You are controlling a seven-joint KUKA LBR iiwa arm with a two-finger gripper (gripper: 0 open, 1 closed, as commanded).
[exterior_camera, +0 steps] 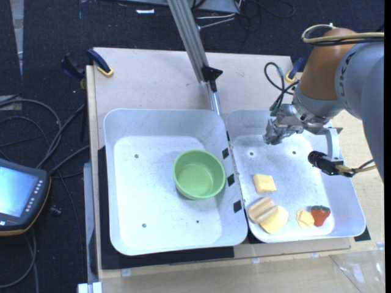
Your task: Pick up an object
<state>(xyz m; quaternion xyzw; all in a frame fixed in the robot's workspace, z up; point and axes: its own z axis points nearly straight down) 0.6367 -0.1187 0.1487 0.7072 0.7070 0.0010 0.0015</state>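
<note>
My gripper (275,133) hangs over the far part of the right bin (244,127), pointing down, with nothing visible between its fingers. In that bin a pale yellow block (264,182) lies near the middle. A tan and yellow bread-like piece (267,215) rests at the near left. At the near right, a small yellow piece (305,218) touches a red strawberry (320,215). The gripper stands well behind all of these. A green bowl (198,174) sits upright in the left bin (122,127).
A slanted metal pole (190,32) rises behind the bins and meets the divide between them. Cables and a black fitting (322,161) hang off the wrist over the right bin's far right. A tablet (18,194) lies on the floor at left.
</note>
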